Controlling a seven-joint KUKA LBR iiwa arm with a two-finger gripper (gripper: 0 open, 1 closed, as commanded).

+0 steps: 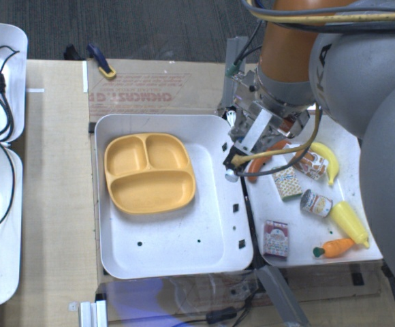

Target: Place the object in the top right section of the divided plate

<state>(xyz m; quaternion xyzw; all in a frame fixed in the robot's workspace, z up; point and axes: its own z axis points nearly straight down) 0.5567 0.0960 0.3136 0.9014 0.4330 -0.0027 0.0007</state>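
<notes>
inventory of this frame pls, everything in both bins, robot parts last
divided plate: 1, yellow-orange, left bin, upper left
left bin: 1, white
banana: 1, yellow, right bin, top
small can: 1, silver with label, right bin, middle
small can: 1, printed label, beside banana
box: 1, red and white, right bin, lower left
box: 1, pale, under the arm
carrot: 1, orange, right bin, bottom
yellow item: 1, right edge; type unclear
red-orange item: 1, by gripper
clamp: 1, blue and yellow, bench top
gripper: 1, over bin divide
arm: 1, grey and orange
</notes>
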